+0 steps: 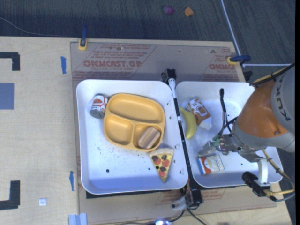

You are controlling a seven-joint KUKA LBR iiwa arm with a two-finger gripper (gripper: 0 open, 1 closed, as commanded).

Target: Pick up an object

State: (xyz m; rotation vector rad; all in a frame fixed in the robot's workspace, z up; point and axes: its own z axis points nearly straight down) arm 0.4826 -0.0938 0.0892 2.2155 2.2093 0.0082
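In the right bin (234, 90) lie a yellow banana (189, 123), a brown and white snack packet (199, 110) behind it, and a small white and red carton (212, 163) near the front. My gripper (209, 148) hangs low over the bin, just above the carton and right of the banana. Nothing shows between its fingers. In the left bin (89, 139) a yellow divided tray (123, 108) holds a bread roll (149, 136); a pizza slice (162, 163) lies in front of it and a tipped can (98, 105) to its left.
The grey arm with its orange band (262, 114) covers the right bin's right half. A black divider clamp (169, 75) sits between the bins at the back. Cables (222, 107) cross the right bin. Brown cardboard (140, 57) lies under both bins.
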